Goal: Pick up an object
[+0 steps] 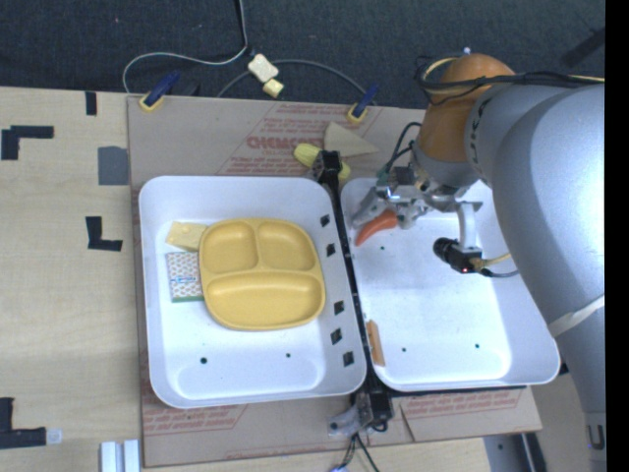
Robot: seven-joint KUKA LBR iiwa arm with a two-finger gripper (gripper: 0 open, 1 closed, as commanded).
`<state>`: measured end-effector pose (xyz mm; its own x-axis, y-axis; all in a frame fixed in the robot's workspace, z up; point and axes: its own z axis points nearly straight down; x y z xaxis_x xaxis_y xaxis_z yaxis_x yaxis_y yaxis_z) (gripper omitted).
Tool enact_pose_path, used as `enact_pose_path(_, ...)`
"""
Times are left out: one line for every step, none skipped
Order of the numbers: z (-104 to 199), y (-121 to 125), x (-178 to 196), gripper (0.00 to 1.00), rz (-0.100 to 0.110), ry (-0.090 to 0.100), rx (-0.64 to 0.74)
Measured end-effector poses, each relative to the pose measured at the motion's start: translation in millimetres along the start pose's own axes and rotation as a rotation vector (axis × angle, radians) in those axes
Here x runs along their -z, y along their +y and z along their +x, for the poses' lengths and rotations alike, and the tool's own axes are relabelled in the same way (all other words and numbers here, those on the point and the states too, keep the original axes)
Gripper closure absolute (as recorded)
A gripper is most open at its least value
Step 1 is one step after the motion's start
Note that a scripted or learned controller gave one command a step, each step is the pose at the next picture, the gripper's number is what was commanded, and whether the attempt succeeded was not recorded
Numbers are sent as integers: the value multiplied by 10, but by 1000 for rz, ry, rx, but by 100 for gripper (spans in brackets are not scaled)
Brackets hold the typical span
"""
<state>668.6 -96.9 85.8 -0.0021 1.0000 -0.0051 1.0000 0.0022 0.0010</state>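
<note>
An orange, carrot-like piece lies in the far left corner of the right bin. My gripper is low over that corner, right at the upper end of the orange piece. The wrist hides the contact, so I cannot tell whether the piece is gripped. A small orange-brown stick lies against the right bin's left wall, near the front.
The left bin holds a yellow divided plate, a pale yellow slab and a patterned packet beside it. A black clip strip runs between the bins. A yellow item sits behind them. The grey arm covers the right side.
</note>
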Motion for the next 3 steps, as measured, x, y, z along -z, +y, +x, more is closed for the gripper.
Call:
enact_pose_path(-38, 3, -1, 0, 0, 4, -1)
enact_pose_path(0, -2, -1, 0, 0, 0, -2)
enact_pose_path(-129, 5, 0, 0, -2, 4, -2)
